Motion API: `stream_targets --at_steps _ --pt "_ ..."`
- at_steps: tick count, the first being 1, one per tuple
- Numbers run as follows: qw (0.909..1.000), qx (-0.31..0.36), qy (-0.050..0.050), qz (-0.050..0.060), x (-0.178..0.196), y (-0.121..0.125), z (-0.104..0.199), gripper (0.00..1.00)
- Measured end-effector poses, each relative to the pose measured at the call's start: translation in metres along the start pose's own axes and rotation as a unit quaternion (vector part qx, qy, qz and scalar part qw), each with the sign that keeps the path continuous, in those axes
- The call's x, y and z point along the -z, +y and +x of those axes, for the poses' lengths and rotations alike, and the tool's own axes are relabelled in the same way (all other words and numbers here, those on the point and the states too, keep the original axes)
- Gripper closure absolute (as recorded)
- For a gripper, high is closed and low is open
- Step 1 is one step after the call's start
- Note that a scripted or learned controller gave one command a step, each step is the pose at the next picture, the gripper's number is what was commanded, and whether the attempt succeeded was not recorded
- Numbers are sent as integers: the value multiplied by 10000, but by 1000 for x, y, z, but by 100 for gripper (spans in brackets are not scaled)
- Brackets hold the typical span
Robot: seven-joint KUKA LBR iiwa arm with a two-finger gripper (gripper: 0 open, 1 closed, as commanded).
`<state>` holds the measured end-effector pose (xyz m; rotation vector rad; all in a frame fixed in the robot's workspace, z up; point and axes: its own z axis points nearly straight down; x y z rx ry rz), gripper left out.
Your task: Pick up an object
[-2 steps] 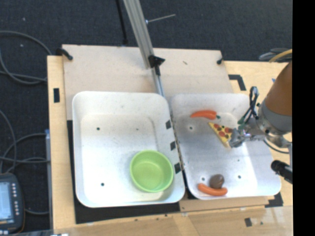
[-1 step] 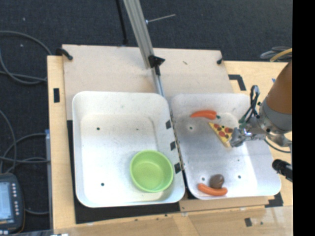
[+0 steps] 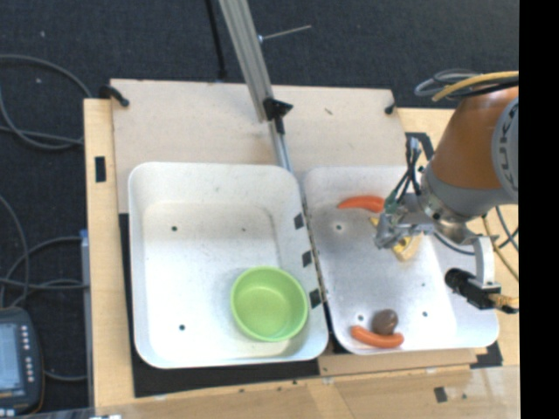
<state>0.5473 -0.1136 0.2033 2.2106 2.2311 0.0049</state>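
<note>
gripper state unclear, over yellow obj | R bin | green bowl L bin

A wooden bench stood on dark carpet — cables trailed at the left. A slanted aluminium rail crossed the bench's far edge; a handheld control pendant lay lower left.

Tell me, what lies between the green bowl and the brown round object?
In the camera view, the adjoining bin walls separate the green bowl and the brown round object.
</note>
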Motion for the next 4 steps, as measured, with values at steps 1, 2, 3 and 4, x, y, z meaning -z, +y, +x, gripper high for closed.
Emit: stream_targets --at_steps 1,2,3,4 --pt "10000 -4 3 5 0 18 51 100" --pt "10000 -7 1 -1 18 36 94 100" --pt "10000 -5 3 5 18 56 142 100" --pt "10000 -4 4 -4 35 80 192 100"
